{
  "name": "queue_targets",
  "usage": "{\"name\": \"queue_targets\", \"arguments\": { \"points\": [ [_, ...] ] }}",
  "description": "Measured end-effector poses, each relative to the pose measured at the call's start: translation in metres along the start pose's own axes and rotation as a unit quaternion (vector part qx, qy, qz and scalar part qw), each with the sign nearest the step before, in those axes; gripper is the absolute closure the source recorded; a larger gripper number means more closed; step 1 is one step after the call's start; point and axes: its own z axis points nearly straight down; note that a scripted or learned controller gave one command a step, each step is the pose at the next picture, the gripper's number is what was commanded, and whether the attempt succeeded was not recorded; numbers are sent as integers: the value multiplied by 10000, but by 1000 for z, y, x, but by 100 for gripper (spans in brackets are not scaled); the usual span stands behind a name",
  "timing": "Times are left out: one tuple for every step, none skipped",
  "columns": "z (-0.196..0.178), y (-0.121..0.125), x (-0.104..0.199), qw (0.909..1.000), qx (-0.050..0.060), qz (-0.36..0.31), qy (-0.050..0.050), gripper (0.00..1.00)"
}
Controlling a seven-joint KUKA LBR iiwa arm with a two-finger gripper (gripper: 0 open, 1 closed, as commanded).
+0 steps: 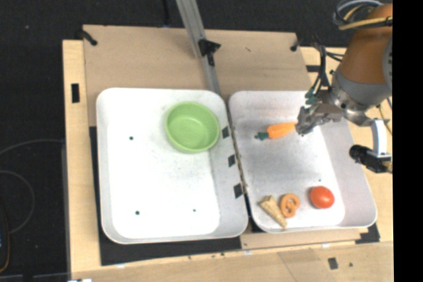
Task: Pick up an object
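Observation:
An orange toy carrot [280,131] with a green tip lies in the upper middle of the right bin [344,218]. My gripper [307,119] hangs just right of the carrot's thick end, close to it or touching it. Near the bin's front edge sit a red tomato [321,197], an orange ring-shaped piece [289,204] and a tan wedge [271,209].
The left bin [119,168] holds a green bowl [192,127] near its back right corner. A grey metal pole [187,6] rises slantwise behind the bins. My arm with its orange band [367,53] and cables occupies the right side.

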Motion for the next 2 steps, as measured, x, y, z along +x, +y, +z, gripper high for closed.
{"name": "queue_targets", "arguments": {
  "points": [
    [-14,1,48,10000,-12,-6,4,100],
    [-23,-2,110,10000,-1,-14,11,100]
  ]
}}
